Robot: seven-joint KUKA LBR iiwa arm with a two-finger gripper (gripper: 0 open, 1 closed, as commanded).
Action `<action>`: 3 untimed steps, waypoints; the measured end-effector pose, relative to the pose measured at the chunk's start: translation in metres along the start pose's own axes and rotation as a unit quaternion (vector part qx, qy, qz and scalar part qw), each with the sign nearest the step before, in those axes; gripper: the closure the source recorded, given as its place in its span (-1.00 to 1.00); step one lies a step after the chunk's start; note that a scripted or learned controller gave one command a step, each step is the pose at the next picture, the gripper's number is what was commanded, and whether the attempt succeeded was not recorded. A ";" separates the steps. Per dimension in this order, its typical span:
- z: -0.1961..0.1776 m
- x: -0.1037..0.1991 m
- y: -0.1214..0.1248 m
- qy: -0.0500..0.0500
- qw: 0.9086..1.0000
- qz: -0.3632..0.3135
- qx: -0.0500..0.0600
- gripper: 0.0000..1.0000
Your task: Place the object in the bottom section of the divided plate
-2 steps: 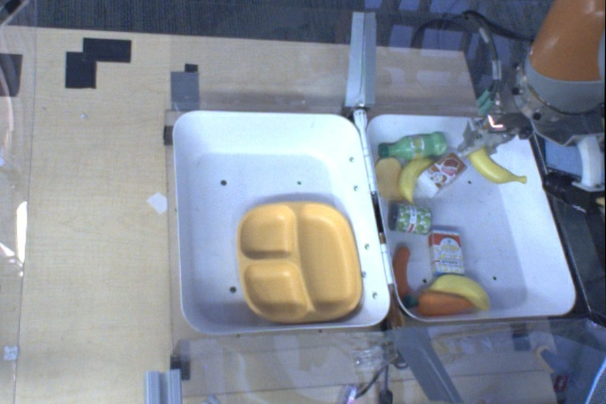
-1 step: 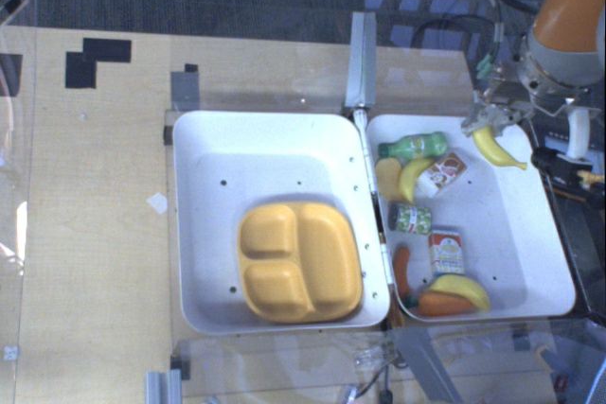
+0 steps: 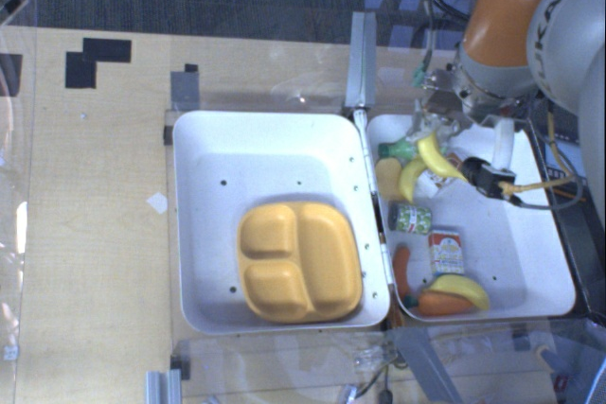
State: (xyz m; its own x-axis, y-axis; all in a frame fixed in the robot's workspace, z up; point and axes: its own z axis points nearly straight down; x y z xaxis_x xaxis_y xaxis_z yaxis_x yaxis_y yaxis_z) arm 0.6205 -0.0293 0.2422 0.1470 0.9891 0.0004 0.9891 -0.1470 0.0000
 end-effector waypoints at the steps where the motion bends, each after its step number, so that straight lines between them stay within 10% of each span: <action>1: 0.060 0.077 -0.045 0.000 1.000 -0.001 0.001 1.00; 2: 0.084 0.141 -0.096 -0.001 0.995 0.098 0.002 1.00; 3: 0.084 0.140 -0.095 0.000 0.995 0.099 0.001 -1.00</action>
State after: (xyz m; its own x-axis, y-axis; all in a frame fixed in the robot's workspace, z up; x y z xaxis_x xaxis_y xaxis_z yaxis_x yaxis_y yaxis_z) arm 0.5468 0.1234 0.1586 0.3383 0.9411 -0.0008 0.9410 -0.3383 -0.0029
